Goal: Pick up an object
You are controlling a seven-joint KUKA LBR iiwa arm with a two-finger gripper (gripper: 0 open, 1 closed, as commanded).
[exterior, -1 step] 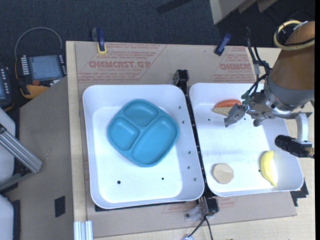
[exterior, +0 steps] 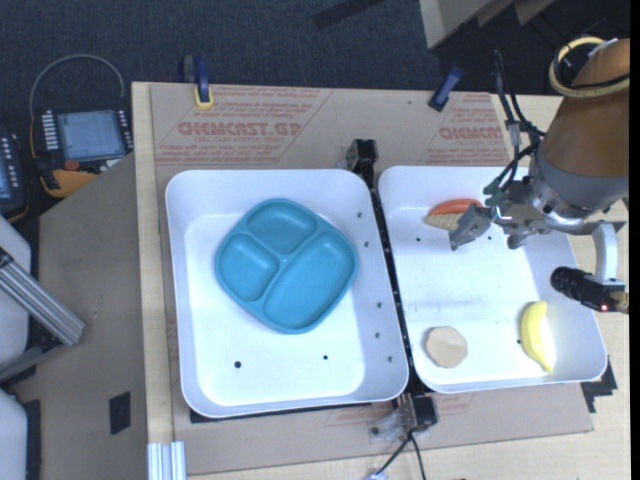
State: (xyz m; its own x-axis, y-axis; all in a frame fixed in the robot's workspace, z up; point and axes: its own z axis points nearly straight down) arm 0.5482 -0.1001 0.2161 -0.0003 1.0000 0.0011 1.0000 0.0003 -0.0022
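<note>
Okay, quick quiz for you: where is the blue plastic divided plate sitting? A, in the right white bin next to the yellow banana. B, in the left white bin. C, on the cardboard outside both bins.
B: the blue plastic divided plate lies inside the left white bin, alone, while the yellow banana is in the right white bin.
</note>
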